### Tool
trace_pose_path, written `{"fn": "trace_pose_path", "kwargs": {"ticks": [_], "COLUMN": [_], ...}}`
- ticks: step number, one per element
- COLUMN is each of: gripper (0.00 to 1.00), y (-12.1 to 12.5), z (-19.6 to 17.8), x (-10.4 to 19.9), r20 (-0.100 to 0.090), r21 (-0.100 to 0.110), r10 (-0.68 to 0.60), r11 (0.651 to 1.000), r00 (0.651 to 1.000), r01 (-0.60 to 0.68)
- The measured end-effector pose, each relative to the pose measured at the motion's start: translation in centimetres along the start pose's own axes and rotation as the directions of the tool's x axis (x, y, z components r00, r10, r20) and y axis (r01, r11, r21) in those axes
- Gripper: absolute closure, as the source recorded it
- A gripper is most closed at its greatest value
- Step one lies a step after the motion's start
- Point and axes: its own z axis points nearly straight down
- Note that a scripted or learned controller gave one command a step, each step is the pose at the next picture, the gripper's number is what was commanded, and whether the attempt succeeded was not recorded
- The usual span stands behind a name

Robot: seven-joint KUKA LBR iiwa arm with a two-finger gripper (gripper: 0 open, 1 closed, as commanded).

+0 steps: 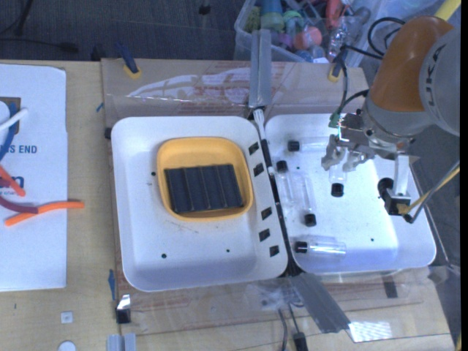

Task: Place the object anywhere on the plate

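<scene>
A yellow plate (167, 154) lies in the left bin (139, 232) with a dark ribbed rectangular block (204, 188) resting flat on it. My gripper (342, 161) hangs over the upper middle of the right bin (409, 247), well to the right of the plate. Just below it is a small clear vial with a black cap (336, 189); whether the gripper is touching it cannot be made out. Other clear vials with black caps lie in the right bin: one near the divider (292, 189), one at the front (319, 248), and a cap at the back (293, 145).
A raised divider with black clips (265, 196) separates the two bins. A black and yellow part (395, 199) of the arm hangs over the right bin's right side. A tub of colourful toys (307, 13) stands behind the bench. Papers lie at far left.
</scene>
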Motion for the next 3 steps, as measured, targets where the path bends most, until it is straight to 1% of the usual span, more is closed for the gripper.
{"fn": "trace_pose_path", "kwargs": {"ticks": [1, 2, 3], "gripper": [1.00, 1.00, 1.00], "y": [-1.5, -0.3, 2.7], "z": [-1.1, -3.1, -4.1], "x": [-1.5, -3.8, -2.9], "r20": [-0.002, 0.002, 0.005], "r21": [0.000, -0.006, -0.007], "r10": [-0.275, -0.525, -0.755], "r11": [0.961, 0.851, 0.655], "r00": [0.961, 0.851, 0.655], "r01": [0.275, 0.525, 0.755]}}
